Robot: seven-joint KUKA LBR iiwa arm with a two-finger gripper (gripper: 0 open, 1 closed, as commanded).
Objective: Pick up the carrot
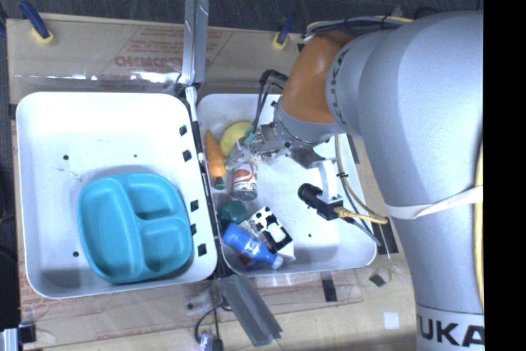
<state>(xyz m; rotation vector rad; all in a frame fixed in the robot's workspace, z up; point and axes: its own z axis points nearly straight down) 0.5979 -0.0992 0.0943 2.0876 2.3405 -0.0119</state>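
Observation:
The orange carrot (214, 159) lies lengthwise against the left wall of the right bin (345, 247), near its far end. My gripper (256, 142) hangs low over the far part of that bin, just right of the carrot. It sits between a yellow fruit (235, 133) and a small can (244, 180). The wrist and the orange band hide its tips. Nothing can be seen held in it.
In the right bin's near left corner lie a green item (233, 210), a blue bottle (246, 247) and a black-and-white toy (270, 228). The left bin (49, 127) holds a blue divided plate (136, 224). The big grey arm covers the bench's right side.

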